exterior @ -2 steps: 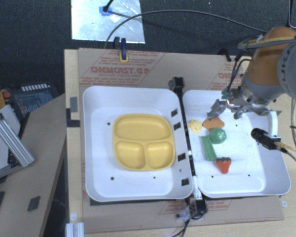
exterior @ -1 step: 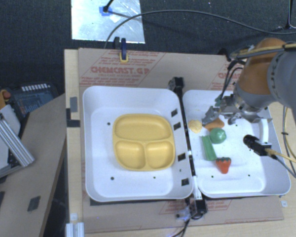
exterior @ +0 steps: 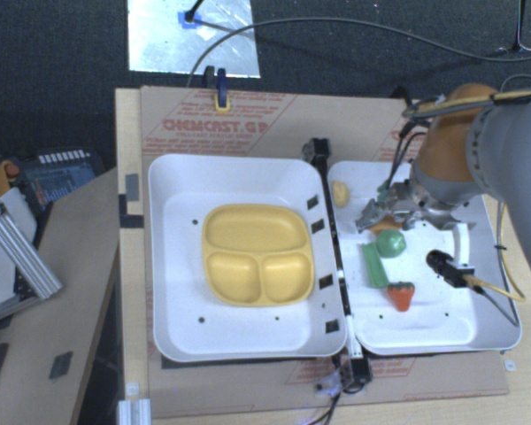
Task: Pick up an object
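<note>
The claw (exterior: 382, 217) hangs low over the right bin (exterior: 425, 330), its metal fingers pointing left and down toward a green ball (exterior: 391, 243) just beneath; whether they are spread or closed cannot be told. The grey arm (exterior: 504, 149) bends in from the right, its orange band (exterior: 450, 144) above the wrist. Beside the ball lies a green block (exterior: 374, 266), with an orange-red piece (exterior: 401, 295) below it and a pale yellow lump (exterior: 340, 193) near the bin's upper left corner. The left bin (exterior: 173, 237) holds a yellow divided tray (exterior: 257, 253).
</note>
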Robot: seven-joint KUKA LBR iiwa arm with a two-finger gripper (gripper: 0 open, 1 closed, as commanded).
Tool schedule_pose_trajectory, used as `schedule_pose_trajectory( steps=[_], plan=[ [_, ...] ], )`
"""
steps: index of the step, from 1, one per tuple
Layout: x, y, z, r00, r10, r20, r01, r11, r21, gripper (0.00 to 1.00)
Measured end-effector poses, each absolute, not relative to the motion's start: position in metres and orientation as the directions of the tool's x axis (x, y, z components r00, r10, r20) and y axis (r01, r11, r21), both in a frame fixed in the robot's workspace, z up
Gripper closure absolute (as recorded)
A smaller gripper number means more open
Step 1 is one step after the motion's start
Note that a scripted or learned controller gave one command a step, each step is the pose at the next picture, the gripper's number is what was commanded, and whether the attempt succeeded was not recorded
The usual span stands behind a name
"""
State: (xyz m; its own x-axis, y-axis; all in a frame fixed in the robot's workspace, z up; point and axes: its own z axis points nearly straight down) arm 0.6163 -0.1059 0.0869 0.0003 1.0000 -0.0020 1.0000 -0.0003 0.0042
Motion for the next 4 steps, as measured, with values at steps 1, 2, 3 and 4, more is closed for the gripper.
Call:
schedule_pose_trajectory(
  steps=[1, 2, 3, 4],
  plan=[
    [0.617, -0.105, 0.097, 0.0, 1.0, -0.001, 1.0, 0.0, 0.006, 1.0],
    [0.62, -0.115, 0.148, 0.0, 1.0, -0.001, 1.0, 0.0, 0.006, 1.0],
    [0.614, -0.116, 0.209, -0.002, 1.0, -0.001, 1.0, 0.002, 0.007, 1.0],
    [0.615, -0.116, 0.263, -0.004, 1.0, -0.001, 1.0, 0.004, 0.007, 1.0]
  ],
)
